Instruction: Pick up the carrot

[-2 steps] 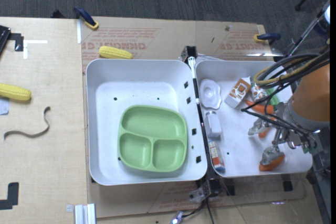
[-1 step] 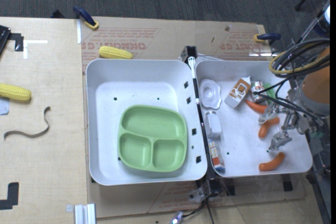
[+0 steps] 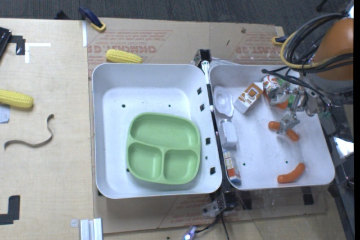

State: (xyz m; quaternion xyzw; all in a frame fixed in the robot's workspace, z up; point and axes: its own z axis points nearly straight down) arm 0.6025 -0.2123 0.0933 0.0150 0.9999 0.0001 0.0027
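The carrot (image 3: 276, 126), a short orange piece, lies in the right part of the right bin (image 3: 315, 177). My gripper (image 3: 289, 122) reaches in from the right and hangs right over the carrot's middle. It hides that part, so orange ends show on either side of it. From this height I cannot tell whether the gripper touches the carrot. The grey arm with its orange band (image 3: 337, 45) and a bundle of cables stands over the bin's far right corner.
The right bin also holds a curved orange-red sausage (image 3: 291, 173) near the front, an orange-white carton (image 3: 249, 97), a small can (image 3: 270, 85), a white cup (image 3: 222, 102) and white pieces (image 3: 228, 135) along its left wall. The left bin (image 3: 107, 121) holds a green divided plate (image 3: 164, 149). Corn cobs (image 3: 124, 56) lie outside.
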